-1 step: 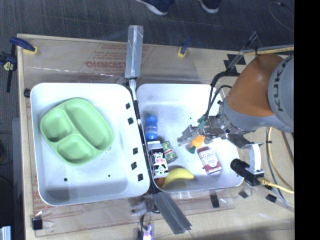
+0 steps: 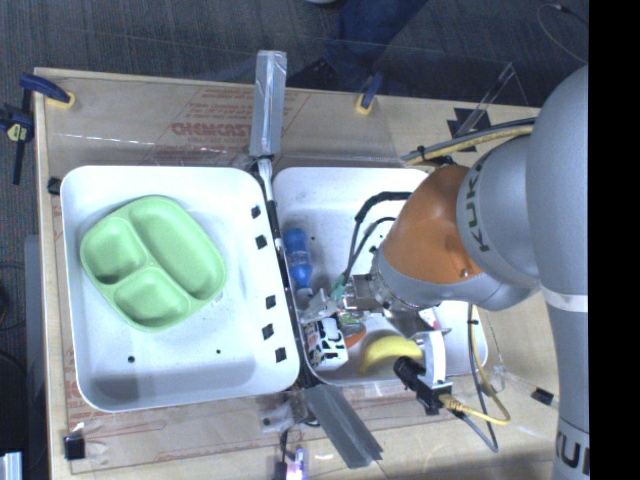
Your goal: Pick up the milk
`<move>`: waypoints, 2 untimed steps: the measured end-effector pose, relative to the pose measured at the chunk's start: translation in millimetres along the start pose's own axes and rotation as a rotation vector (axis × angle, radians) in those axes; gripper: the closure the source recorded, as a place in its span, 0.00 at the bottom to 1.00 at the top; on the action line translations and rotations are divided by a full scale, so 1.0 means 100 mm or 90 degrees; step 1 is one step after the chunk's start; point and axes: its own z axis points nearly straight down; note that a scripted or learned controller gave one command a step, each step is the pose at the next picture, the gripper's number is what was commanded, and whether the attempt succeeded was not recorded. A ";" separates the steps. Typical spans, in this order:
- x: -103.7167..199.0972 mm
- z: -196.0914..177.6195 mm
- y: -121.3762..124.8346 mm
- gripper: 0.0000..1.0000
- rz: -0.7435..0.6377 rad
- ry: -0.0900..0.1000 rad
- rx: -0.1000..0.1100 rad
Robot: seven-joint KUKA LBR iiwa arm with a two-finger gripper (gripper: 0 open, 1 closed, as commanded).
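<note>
Lying just below-left of the pincer (image 2: 345,306), the milk (image 2: 326,340) sits ungrasped; pincer's spread unclear.

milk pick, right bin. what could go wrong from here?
1. Clutter: the milk carton lies against the bin wall, tight beside the banana and just below the blue bottle. The tool could close on the wrong item or drag a neighbour along.
2. Wall clearance: the carton sits by the divider between the bins, so one side of a grasp may jam against the wall.
3. Occlusion: the arm covers much of the right bin, so the grasp is hard to verify.
</note>
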 end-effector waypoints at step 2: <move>0.55 -0.74 -0.02 1.00 0.010 0.000 0.001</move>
